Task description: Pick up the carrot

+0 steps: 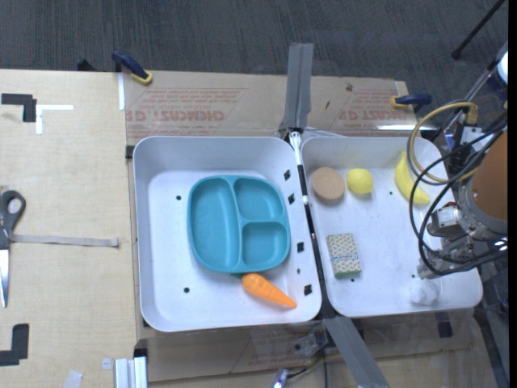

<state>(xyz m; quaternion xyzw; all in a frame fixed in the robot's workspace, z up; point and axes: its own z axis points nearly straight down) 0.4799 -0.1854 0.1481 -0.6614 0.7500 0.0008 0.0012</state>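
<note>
The orange carrot (269, 291) lies on the floor of the left bin (157, 241), near its front edge. It rests just below the front right corner of a teal divided plate (239, 223), with its thick end to the left. The gripper (447, 257) hangs over the right side of the right bin (388, 297), wrapped in black and yellow cables. It is far to the right of the carrot and nothing shows in its grasp.
The right bin holds a tan round disc (327, 183), a yellow lemon (360, 181), a banana (406, 180) partly behind the cables, a speckled sponge (343, 255) and a small white lump (423, 293). Scissors (8, 217) lie on the bench at far left.
</note>
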